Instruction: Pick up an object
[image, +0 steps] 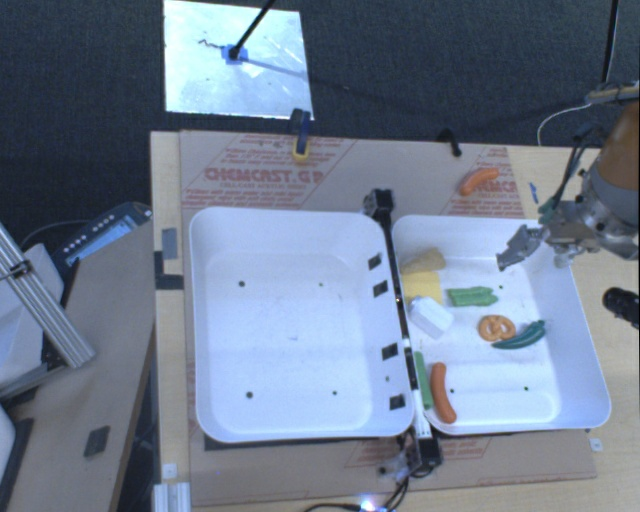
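Across the wide bench (250, 160) sit two shallow white bins side by side, and the left bin (290, 320) shows its bare white floor with a few dark dots. Over to the right bin (575, 330) now, where all the pieces lie. Reaching in from the right comes the grey arm (615, 190), and its pincer (518, 248) hangs above the bin's far right part, nothing between its tips; whether those tips are apart or together I cannot tell from this angle.

Down on the bin floor: a pale yellow wedge of cheese (423, 274) near the dividing wall, with a white block (431, 317) just beside it toward the front. A green pepper (471, 296) lies near the middle, short and stubby, well below the pincer. A dark green chili (520, 337) curves along just beside a small brown pretzel (496, 326). Up front, an orange sausage (441, 392) lies lengthwise near the divider. Outside the bins, another orange sausage (479, 181) rests on the bench at the back.
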